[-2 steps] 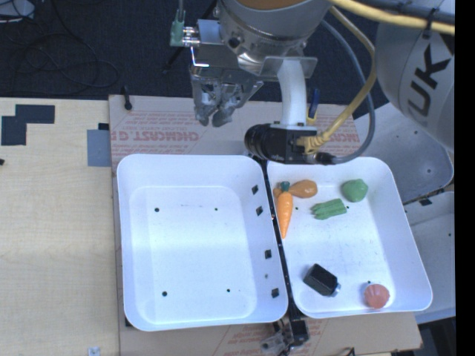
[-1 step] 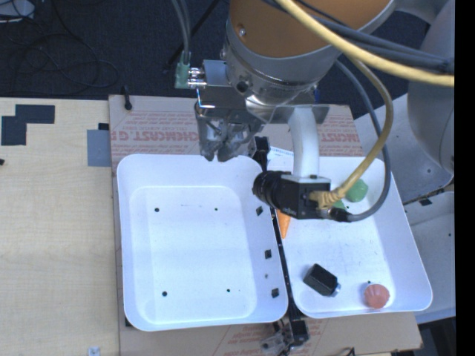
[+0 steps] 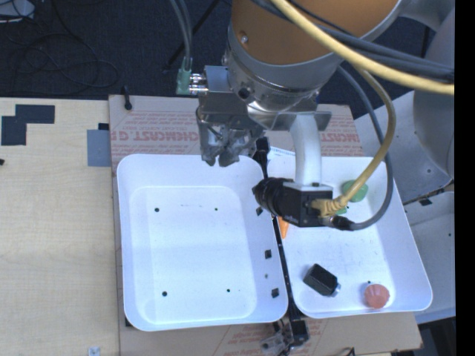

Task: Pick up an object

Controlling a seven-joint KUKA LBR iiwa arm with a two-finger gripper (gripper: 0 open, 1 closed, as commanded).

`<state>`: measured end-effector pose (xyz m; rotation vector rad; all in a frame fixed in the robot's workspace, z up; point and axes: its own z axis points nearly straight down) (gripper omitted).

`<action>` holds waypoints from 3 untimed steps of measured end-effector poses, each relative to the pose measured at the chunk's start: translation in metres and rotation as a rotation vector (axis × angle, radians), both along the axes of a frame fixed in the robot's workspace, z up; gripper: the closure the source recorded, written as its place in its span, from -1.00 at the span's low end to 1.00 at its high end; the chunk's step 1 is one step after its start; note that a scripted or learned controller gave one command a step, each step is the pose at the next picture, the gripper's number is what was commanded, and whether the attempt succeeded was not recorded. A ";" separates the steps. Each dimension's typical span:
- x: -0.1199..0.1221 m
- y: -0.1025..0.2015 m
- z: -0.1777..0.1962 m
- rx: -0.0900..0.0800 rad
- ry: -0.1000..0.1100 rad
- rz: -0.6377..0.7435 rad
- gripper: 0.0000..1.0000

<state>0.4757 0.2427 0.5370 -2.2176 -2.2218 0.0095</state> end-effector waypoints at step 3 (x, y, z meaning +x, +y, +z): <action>-0.001 0.000 -0.025 -0.001 0.001 0.000 1.00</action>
